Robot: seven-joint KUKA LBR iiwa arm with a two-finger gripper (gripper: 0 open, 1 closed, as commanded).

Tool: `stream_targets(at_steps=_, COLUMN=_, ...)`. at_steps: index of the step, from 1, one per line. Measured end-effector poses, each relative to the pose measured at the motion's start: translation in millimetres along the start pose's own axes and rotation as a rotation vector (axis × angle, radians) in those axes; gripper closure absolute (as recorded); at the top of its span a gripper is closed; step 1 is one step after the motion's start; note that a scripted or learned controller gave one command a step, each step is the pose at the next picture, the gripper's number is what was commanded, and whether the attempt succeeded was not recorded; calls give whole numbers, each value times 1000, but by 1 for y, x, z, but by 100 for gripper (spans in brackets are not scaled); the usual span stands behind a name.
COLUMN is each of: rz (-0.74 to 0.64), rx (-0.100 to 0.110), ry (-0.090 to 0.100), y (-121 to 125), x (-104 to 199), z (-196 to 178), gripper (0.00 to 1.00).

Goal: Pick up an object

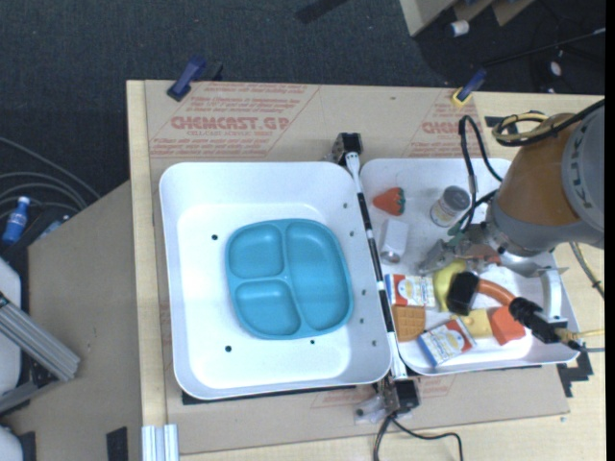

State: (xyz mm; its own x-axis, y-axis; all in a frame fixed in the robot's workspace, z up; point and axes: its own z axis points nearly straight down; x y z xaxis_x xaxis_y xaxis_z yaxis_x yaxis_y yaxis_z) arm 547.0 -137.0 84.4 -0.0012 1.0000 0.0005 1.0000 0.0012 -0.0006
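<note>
My gripper (459, 250) reaches down into the right bin (415, 173), under the grey wrist and orange band of the arm (538, 185). It hangs just above a yellow fruit-like toy (444, 280) and a black-headed brush (464, 292). Around them lie an orange carrot (496, 290), an orange block (506, 327), a red and white packet (413, 289), a tan cracker (408, 321) and a blue and white box (444, 343). Farther back sit a red strawberry (388, 200), a grey can (452, 203) and a small white piece (392, 254). I see nothing lifted.
The left bin (192, 286) holds a blue divided plate (287, 278). A black divider rail (370, 248) runs between the bins. Cables (524, 128) trail behind the arm at the right. The bench (240, 118) is bare cardboard at the back.
</note>
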Motion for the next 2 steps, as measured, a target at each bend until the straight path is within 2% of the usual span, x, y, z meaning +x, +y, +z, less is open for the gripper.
stream_targets(at_steps=1, rz=1, rx=-2, ry=-1, y=0, x=0, z=-10, gripper=100)
stream_targets(at_steps=2, rz=0, rx=0, ry=0, y=-67, x=85, z=-158, gripper=100)
